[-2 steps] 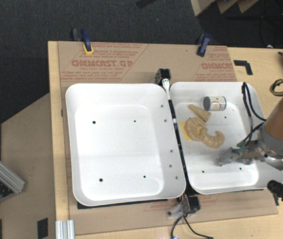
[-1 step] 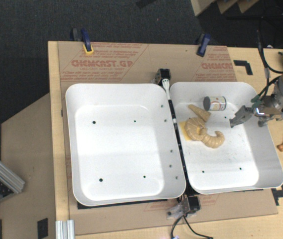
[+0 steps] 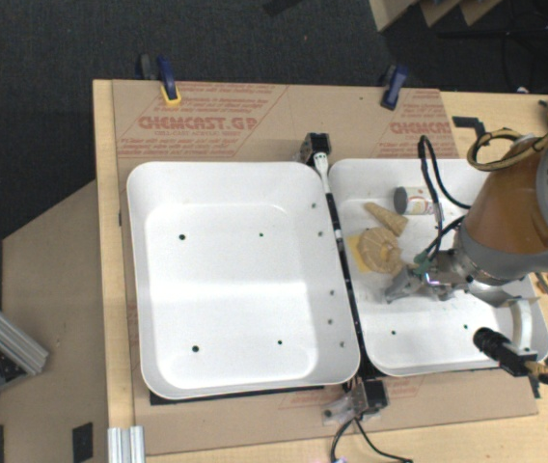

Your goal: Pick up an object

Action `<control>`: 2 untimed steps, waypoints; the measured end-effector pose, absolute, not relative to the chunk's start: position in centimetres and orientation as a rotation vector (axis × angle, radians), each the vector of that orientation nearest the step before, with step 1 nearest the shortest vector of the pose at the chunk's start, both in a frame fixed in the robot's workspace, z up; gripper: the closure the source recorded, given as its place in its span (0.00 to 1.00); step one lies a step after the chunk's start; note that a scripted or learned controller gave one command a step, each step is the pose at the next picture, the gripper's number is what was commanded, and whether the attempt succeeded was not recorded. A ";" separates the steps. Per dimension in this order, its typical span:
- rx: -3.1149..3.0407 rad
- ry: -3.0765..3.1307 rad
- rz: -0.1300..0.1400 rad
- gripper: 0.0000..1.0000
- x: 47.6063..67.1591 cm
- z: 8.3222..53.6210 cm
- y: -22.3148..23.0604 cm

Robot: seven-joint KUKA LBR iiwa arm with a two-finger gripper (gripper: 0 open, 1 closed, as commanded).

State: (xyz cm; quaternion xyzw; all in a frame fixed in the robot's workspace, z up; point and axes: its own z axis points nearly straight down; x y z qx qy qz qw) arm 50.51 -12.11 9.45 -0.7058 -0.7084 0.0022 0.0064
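Approach step: gripper [image 3: 401,285] sits low in right bin [image 3: 428,350], fingers spread w/ nothing between, just below tan block [image 3: 377,251]; next move, I'd say, calls for shifting over it, dropping & closing.

The arm [image 3: 525,210] is cut off by the right edge of the view — its grey link and most of the orange band run out of frame. The arm covers the right part of the right bin [image 3: 419,340], so the bin's far wall and the floor beneath are hidden. The gripper [image 3: 411,283] is small and dark against the bin floor; finger state cannot be read. A small grey cylinder [image 3: 401,199] lies near a pale item [image 3: 421,204] partly behind a black cable [image 3: 432,177] — the pale item's shape is unclear.
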 end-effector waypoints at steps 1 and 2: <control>-2.225 -2.228 -0.002 0.00 56.5 8.4 -15.7; -2.219 -2.218 0.002 0.00 53.9 8.5 -15.1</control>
